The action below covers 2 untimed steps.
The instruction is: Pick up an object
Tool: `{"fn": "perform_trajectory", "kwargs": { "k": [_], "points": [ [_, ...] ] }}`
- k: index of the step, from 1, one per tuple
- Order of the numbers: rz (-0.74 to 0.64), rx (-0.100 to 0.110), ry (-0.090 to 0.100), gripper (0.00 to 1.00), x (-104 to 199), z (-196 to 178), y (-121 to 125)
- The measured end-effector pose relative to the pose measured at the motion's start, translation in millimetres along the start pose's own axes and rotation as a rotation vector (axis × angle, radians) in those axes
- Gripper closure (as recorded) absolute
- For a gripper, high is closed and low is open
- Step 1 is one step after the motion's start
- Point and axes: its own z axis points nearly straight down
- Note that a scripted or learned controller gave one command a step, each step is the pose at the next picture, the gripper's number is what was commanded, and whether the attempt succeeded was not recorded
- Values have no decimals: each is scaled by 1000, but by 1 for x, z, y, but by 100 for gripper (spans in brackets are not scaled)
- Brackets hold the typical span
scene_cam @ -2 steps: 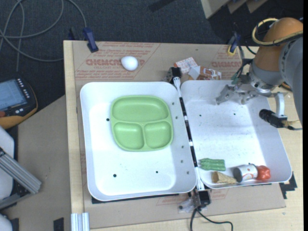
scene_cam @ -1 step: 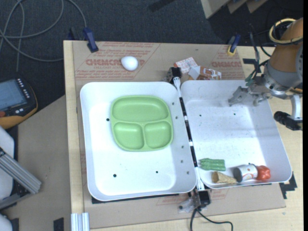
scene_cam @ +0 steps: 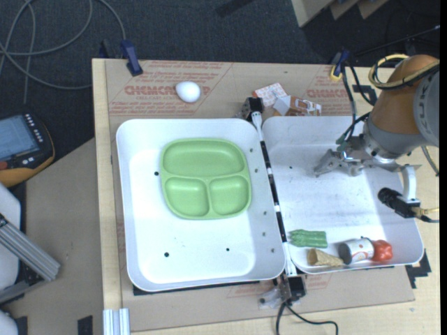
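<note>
Here the gripper (scene_cam: 328,165) sits low over bare floor of the right bin (scene_cam: 335,201), fingers splayed apart, holding nothing. Green piece (scene_cam: 308,239), bottle (scene_cam: 356,250) and red piece (scene_cam: 381,250) crowd the near wall, likely awkward to reach.

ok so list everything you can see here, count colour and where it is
bins: 2, white, side by side on the bench
divided plate: 1, light green, in the left bin
green item: 1, green, near edge of the right bin
wedge: 1, tan, right bin's near edge, beside the green item
small bottle: 1, white, right of the wedge
red item: 1, red, right bin's near right corner
egg-shaped ball: 1, white, on the bench behind the left bin
wrappers: a few, white and brown, behind the bins
clamps: 2, blue, at the bench's far edge
handheld screen: 1, left of the bench
cable: grey, on the floor
arm: 1, grey and orange, from the right
gripper: 1, over the right bin
</note>
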Motion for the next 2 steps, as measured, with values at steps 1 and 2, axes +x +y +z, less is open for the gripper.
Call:
{"fn": "perform_trajectory", "kwargs": {
  "k": [1,2],
  "points": [
    [2,0,-1,0,-30,-1,-18],
    [-1,-4,-2,0,-7,-94,1]
  ]
}}
